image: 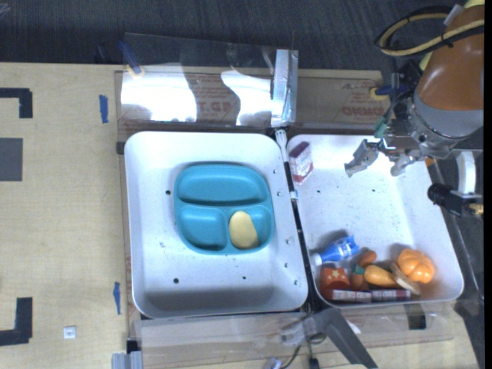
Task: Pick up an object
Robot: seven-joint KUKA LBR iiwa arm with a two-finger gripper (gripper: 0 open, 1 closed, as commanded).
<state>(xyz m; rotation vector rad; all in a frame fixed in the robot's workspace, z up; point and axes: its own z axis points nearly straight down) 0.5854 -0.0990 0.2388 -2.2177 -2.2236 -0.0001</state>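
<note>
My gripper (379, 161) hangs over the back of the right bin (369, 206), its two fingers spread apart with nothing between them. Along that bin's front wall lies a cluster: a blue bottle (338, 248), a red can (334, 277), a carrot (378, 275), a small orange pumpkin (416, 265) and a dark red bar (369, 295). A small maroon and white carton (300, 162) stands at the bin's back left corner, to the left of the gripper. The left bin (146, 206) holds a blue divided tray (219, 202) with a yellow lemon-like object (243, 229) in it.
A clear plastic panel and a metal post (282, 87) stand behind the bins. The arm's grey and orange body (453, 75) rises at the right, with yellow cables above it. A wooden bench top (54, 229) lies to the left.
</note>
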